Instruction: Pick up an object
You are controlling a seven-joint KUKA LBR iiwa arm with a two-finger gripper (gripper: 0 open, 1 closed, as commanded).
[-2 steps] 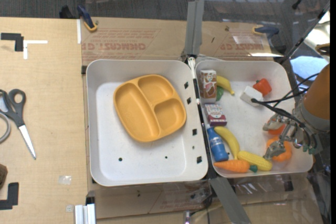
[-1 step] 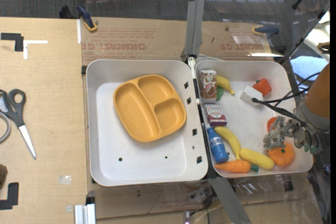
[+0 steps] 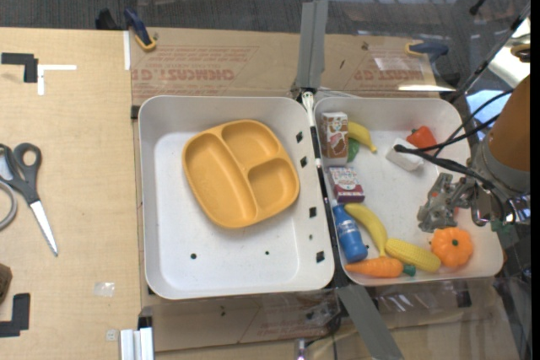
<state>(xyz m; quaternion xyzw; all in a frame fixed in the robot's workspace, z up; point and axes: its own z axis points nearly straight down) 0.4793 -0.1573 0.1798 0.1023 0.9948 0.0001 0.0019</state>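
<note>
Carrot point(image 3: 374, 267) and corn point(image 3: 413, 255) sit along the right bin's point(image 3: 439, 104) front edge, with the little pumpkin point(image 3: 451, 248) at its front right corner. Jaws point(image 3: 440, 205) hang just above the pumpkin by the bin's right edge, nothing between them that I can see, but can't tell how wide they are. Blue bottle point(image 3: 348, 234), two bananas point(image 3: 368, 222) and two small cartons point(image 3: 335, 136) line the bin's left edge. Left bin point(image 3: 160, 206) has a yellow divided plate point(image 3: 240, 172). Scissors point(image 3: 32, 191) lie at the table's left edge.
</note>
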